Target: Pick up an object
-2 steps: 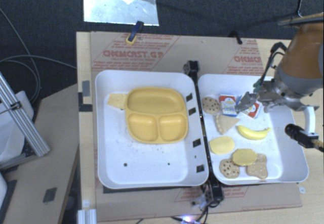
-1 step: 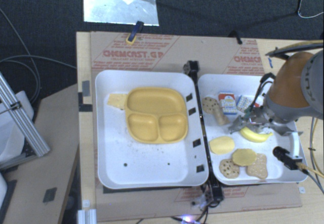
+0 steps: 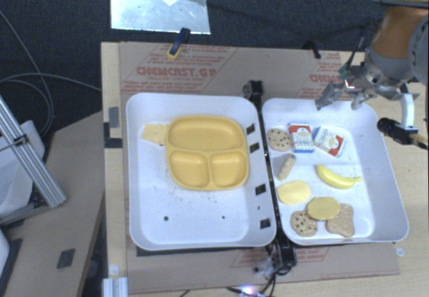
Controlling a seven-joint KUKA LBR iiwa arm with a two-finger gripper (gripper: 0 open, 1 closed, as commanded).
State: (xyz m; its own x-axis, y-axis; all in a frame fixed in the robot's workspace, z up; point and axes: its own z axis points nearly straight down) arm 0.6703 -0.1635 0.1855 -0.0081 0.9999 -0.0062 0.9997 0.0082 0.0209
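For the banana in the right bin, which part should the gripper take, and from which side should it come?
Probably the banana's thick middle, coming straight down from above. It lies flat and apart from the cookies, so the fingers can close across its narrow width. The gripper is above the bin's far edge.

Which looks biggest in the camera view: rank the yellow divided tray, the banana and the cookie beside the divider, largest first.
1. Yellow divided tray, by far the largest, in the left bin.
2. Banana, in the right bin.
3. Cookie, a little smaller than the banana as seen here.
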